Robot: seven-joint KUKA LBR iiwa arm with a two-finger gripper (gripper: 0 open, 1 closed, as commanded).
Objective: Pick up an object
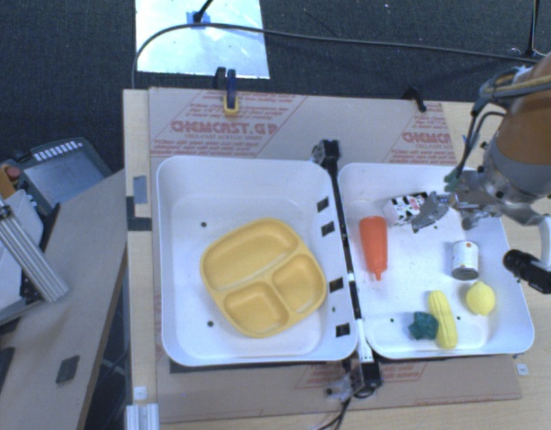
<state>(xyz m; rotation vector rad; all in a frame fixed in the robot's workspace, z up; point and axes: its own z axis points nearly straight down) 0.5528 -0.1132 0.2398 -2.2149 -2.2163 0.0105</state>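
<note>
Orange toy carrot (pixel 374 245) lies in the right bin (pixel 517 330), left of a small can (pixel 464 259), lemon (pixel 479 298), corn cob (pixel 443 318) and green toy (pixel 423 326). The gripper (pixel 425 215) hangs at a black-and-white toy (pixel 406 206) in the bin's far part; its grip cannot be told. A yellow divided plate (pixel 262 276) fills the left bin (pixel 181 186).

Black-and-white toy cow (pixel 406 207) at my right bin's (pixel 512 334) far edge, toy carrot (pixel 374 245) lying nearer, small can (pixel 464 259), lemon (pixel 479 298), corn cob (pixel 443 318), teal toy (pixel 424 326)
</note>
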